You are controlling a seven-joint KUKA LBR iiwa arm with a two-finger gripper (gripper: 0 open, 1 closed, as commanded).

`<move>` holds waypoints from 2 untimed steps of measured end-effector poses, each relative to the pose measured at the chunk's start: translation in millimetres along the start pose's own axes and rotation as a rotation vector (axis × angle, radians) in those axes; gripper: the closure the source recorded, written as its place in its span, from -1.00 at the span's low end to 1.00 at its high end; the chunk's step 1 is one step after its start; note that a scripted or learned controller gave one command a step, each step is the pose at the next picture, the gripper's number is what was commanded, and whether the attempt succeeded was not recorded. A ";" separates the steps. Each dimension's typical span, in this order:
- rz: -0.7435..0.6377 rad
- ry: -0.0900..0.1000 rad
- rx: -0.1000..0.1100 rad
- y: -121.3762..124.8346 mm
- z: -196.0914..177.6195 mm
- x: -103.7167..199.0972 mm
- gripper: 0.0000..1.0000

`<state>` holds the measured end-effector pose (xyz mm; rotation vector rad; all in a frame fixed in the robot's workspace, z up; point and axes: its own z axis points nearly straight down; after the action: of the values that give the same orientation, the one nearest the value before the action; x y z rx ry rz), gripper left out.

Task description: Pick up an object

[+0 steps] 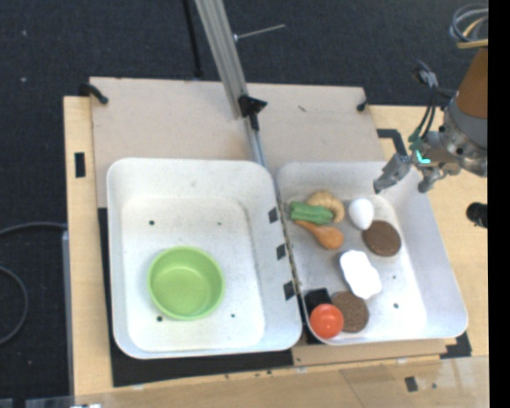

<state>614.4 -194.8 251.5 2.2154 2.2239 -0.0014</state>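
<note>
- The gripper [405, 175] is seen over the right bin [433, 253], at its upper right edge
- Its fingers are spread apart, with nothing held between them
- The white egg [360, 212], nearest thing, lies toward seven o'clock from it, upright-oval, beside the brown disc [382, 238]
- A short descent down-left is judged necessary

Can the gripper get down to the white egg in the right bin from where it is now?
Probably yes. The gripper hovers at the bin's upper right edge, and the egg lies uncovered, though a brown disc sits close beside it.
</note>
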 end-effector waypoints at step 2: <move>0.004 0.000 0.006 6.9 109.1 -11.1 -1.00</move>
<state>621.4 -206.1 142.4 2.2235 2.2221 -0.0074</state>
